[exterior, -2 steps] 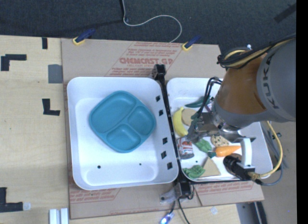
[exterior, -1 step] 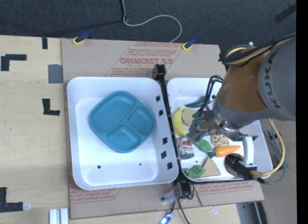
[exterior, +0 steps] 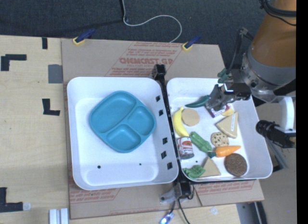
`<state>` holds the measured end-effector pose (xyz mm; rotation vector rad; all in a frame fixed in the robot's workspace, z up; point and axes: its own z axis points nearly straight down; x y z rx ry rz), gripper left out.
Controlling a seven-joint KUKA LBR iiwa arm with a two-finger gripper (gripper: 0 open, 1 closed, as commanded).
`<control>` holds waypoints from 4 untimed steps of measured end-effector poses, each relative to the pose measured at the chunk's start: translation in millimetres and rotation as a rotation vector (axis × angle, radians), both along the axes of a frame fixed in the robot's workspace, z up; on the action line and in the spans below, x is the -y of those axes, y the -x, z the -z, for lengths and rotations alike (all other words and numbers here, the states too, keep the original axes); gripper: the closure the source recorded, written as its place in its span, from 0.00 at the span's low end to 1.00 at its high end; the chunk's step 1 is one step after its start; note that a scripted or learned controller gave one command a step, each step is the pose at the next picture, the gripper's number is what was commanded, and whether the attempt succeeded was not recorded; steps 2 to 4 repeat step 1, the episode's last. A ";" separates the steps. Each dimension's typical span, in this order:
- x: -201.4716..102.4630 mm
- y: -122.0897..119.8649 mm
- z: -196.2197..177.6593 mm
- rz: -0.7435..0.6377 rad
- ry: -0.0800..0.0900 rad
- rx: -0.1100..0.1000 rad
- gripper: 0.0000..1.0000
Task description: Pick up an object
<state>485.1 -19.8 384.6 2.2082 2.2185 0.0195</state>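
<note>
Hovering over the upper part of the right bin [exterior: 250,136], my fingers [exterior: 216,103] hang above the toy foods; whether they are wide, narrow or closed on anything I cannot tell from this slant. Taking the banana [exterior: 179,123] as landmark, at that bin's left wall: my fingers lie up and to its right, with a dark green leaf-like piece [exterior: 197,102] between us. Touching the banana on its right is a round tan cracker [exterior: 190,117]. Farther right lies a pale cheese wedge [exterior: 228,125]. Below and right of the banana is a green pickle [exterior: 201,142], then a chocolate-chip cookie [exterior: 219,138] and an orange carrot [exterior: 226,151]. Directly below the banana stands a small can [exterior: 186,147]. Well below it, near the bin's front edge, sit a green leafy piece [exterior: 194,172], a tan wedge [exterior: 211,167] and a brown round patty [exterior: 236,164].

To the banana's left, past the divider, the left bin [exterior: 86,170] carries a blue divided plate [exterior: 122,121]. Both bins rest on cardboard [exterior: 144,59] laid on the desk [exterior: 29,136]. My arm [exterior: 274,40], grey with an orange band, enters from up and right of the banana.
</note>
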 end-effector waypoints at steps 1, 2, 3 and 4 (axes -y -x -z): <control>-47.2 1.5 7.9 0.000 0.001 -0.018 1.00; -47.2 1.5 7.9 0.000 0.001 -0.018 1.00; -47.2 1.5 7.9 0.000 0.001 -0.018 1.00; -47.2 1.5 7.9 0.000 0.001 -0.018 1.00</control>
